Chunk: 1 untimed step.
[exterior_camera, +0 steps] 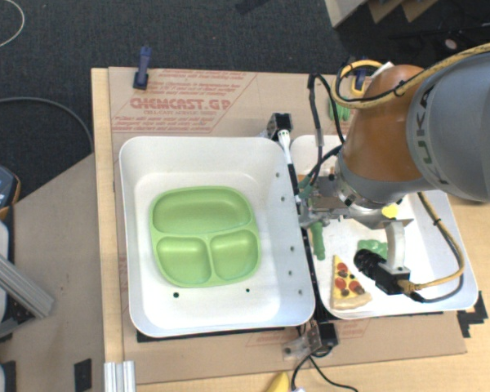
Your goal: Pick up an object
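I see the hand (325,209) over the right bin (451,219), at its left wall; whether it grips anything I cannot tell. A pizza slice (349,284) lies near it. A green plate (202,235) sits in the left bin (139,219).

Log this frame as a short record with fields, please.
left bin: white, holds a green divided plate
right bin: white, holds a toy pizza slice and a small green item
arm: grey with orange band, over the right bin
pizza slice position: near corner of the right bin, close to the left bin
held object: cannot tell
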### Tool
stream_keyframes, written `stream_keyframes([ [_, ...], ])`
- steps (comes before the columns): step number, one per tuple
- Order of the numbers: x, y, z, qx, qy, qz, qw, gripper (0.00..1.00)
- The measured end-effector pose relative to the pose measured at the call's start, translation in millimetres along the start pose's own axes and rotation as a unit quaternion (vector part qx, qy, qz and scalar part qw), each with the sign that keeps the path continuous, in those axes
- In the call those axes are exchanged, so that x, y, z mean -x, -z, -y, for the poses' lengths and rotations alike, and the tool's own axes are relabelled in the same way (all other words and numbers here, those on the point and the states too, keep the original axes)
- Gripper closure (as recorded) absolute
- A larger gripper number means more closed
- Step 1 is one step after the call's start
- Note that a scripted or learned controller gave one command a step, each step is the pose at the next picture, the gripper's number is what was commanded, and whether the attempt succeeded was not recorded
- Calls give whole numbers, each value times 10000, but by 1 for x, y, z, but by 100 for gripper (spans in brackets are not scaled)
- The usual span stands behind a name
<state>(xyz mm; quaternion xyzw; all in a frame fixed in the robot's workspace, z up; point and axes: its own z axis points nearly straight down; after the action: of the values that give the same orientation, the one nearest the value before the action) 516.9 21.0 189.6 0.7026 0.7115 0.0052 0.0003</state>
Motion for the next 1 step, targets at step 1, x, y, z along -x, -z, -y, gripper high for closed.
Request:
stream_keyframes([
  [1,-90,46,33,-21,-1,6,10000,100],
])
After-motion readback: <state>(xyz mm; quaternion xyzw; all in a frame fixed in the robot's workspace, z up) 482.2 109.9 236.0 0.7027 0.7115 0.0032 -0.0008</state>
